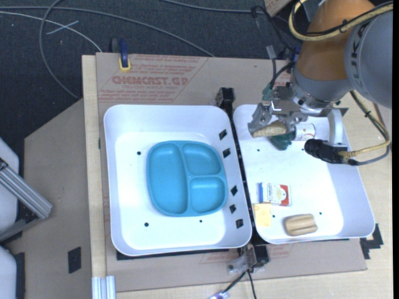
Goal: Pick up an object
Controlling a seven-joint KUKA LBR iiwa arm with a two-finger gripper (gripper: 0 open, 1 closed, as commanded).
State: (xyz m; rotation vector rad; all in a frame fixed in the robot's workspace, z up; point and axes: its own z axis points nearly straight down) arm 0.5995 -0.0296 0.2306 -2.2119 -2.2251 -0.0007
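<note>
My gripper [269, 124] hangs over the far left part of the right bin [336, 185], under the grey wrist and orange band. A small tan, stick-like piece [272, 131] lies crosswise between its fingers, and they are shut on it. A dark teal object [282, 142] sits just below and to the right of the fingertips, partly hidden by the gripper. Nearer the front of the same bin lie a red, white and blue card box [275, 194], a small yellow piece [262, 215] and a tan rounded block [300, 224].
The left bin [124, 167] holds a light blue divided plate [186, 177]. A black divider [232, 161] runs between the two bins. A black cable and connector [324, 149] trail from the wrist over the right bin's far side.
</note>
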